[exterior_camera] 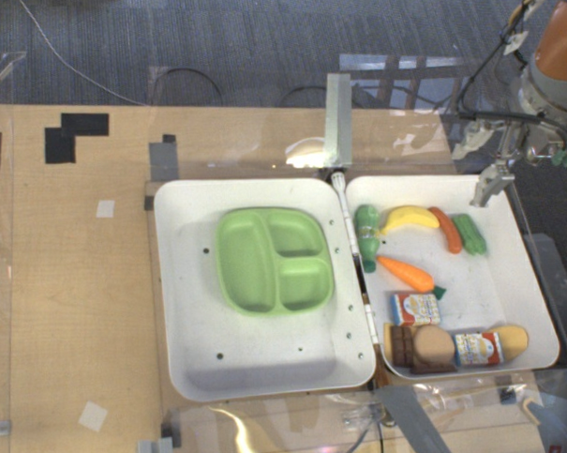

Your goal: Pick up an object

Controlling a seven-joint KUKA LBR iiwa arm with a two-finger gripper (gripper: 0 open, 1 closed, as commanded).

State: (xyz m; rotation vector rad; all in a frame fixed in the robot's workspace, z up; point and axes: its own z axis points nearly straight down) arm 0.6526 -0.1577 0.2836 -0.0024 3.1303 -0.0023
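The right bin (507, 286) holds several toy foods. A yellow banana (410, 218) lies at the back beside a green vegetable (366, 228) that rests against the left wall. A red sausage (445, 229) and a green pickle (469, 233) lie side by side to the banana's right. An orange carrot (406, 274) sits mid-bin. Along the front are a small carton (416, 309), a brown loaf (425, 348) and a labelled bottle (481, 345). My gripper (478, 164) hangs open over the bin's far right corner, holding nothing and apart from every object.
The left bin (187, 272) holds a green sectioned plate (274, 261). A metal post (338, 125) rises behind the divider between the bins. Cables trail from the arm at the upper right.
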